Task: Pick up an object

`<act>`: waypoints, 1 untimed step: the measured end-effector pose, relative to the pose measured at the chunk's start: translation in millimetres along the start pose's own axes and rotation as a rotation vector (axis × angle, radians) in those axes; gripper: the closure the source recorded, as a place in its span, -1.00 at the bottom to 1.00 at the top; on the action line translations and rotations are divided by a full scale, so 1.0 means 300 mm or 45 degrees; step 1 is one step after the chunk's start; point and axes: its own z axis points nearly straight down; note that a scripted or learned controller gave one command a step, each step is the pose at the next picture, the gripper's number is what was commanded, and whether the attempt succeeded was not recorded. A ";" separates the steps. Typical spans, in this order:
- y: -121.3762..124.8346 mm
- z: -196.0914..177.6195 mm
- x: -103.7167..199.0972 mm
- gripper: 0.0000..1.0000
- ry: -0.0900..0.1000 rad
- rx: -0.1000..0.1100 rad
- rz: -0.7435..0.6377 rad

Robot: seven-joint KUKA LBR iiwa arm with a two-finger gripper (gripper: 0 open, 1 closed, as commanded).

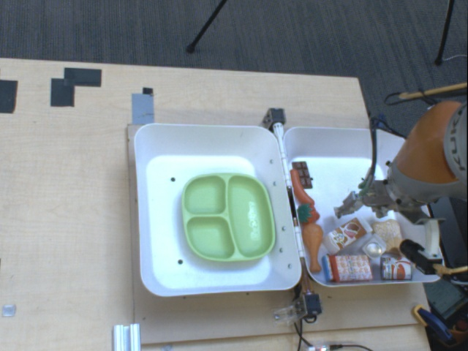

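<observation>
My gripper (356,202) hangs over the middle of the right bin (333,151), below the arm's orange band (433,148). Just under and in front of it lies a small white and red packet (346,234). A beige lump (387,232) sits to the packet's right. Along the bin's front wall lie a red can (351,267) on its side and a second small can (395,270). By the bin's left wall lie a brown bar (301,174), a red and green piece (305,212) and an orange carrot (313,240).
The left bin (157,218) holds a light green divided plate (227,216). A metal clamp (275,117) sits between the bins at the back. Cables (307,307) lie at the front. The arm's body covers the right bin's right side.
</observation>
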 end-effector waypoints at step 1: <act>-0.112 0.035 0.116 -1.00 -0.001 0.001 0.002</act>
